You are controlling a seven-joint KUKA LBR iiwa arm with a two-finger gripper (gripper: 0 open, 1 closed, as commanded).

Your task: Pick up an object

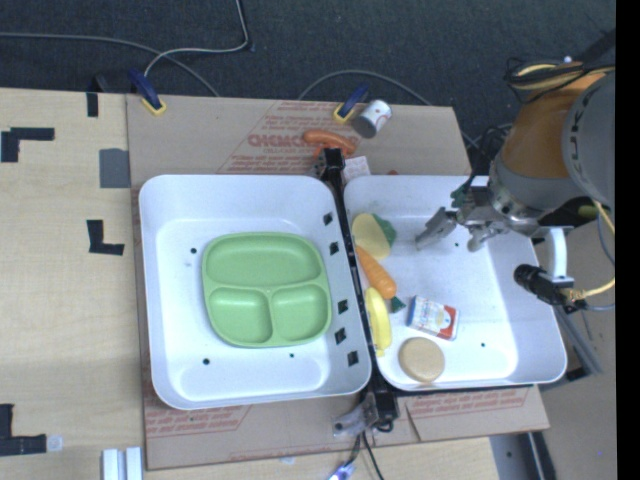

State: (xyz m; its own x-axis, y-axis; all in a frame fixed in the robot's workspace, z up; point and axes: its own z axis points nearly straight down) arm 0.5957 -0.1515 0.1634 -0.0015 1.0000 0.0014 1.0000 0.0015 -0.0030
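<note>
Both bins (pixel 160 298) are white. The divided plate (pixel 267 288) is light green. The carrot (pixel 376 272) is orange, the banana (pixel 377 317) yellow, the round cookie (pixel 422 359) tan. The small carton (pixel 432 317) is white with red and blue print.

Five small things lie in the right bin (pixel 500 298), most of them along its left wall. At the top sits a pale yellow-green rounded piece (pixel 371 234). Just below it an orange carrot (pixel 376 272) slants down toward the right, its lower end beside a yellow banana (pixel 377 318) that runs lengthwise along the wall. Right of the banana lies a small white carton with red and blue print (pixel 433 317) — flat, slightly tilted. Below it rests a round tan disc (pixel 422 359), near the bin's front edge.
</note>
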